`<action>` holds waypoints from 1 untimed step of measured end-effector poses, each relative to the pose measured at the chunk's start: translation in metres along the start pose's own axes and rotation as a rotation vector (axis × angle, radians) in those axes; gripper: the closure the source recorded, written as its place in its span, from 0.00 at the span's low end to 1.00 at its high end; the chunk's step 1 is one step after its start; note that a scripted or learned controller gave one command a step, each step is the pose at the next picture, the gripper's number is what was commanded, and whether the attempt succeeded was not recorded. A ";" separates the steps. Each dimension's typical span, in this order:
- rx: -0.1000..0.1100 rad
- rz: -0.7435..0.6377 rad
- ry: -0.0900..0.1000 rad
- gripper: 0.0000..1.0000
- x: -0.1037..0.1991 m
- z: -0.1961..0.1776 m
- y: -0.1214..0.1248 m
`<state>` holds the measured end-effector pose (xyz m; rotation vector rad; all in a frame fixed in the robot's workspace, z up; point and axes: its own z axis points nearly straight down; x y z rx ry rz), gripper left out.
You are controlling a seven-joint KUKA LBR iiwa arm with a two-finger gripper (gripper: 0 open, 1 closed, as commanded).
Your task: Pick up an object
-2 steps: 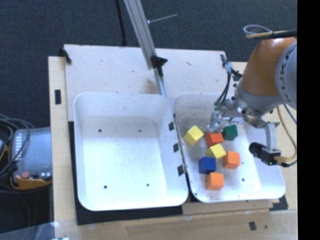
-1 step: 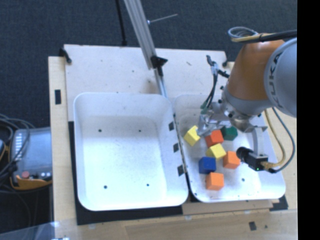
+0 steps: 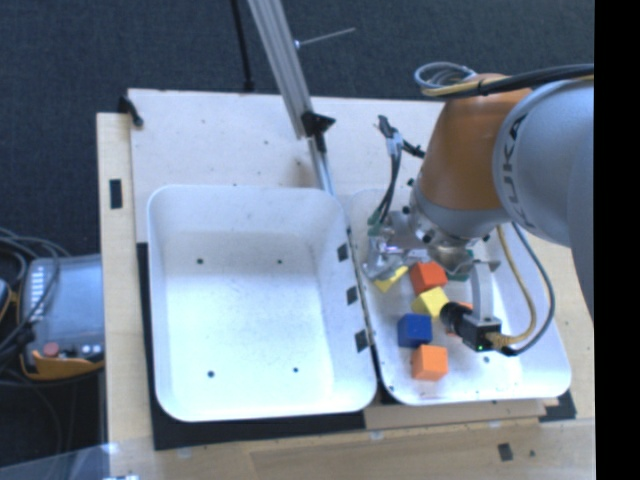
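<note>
Hovering low at the right bin's (image 3: 540, 373) left edge, the gripper (image 3: 385, 260), its state impossible to tell, nears small blocks (image 3: 431, 290) that look light, rigid, best pinched across flat opposite faces.

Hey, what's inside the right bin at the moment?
In the right bin: two orange blocks, a blue block, a yellow block and a yellow piece. The arm covers its far half.

Bright, even overhead light | left bin (image 3: 250, 298) washed near-white, mild glare on floor | soft shadow under arm (image 3: 500, 158) across right bin (image 3: 530, 373) | slightly soft, grainy throughout | dark carpet (image 3: 120, 28) underexposed | no obvious edge distortion
</note>
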<state>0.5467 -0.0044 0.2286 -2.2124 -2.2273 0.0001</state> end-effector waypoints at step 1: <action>0.000 -0.002 0.001 1.00 0.057 0.000 -0.003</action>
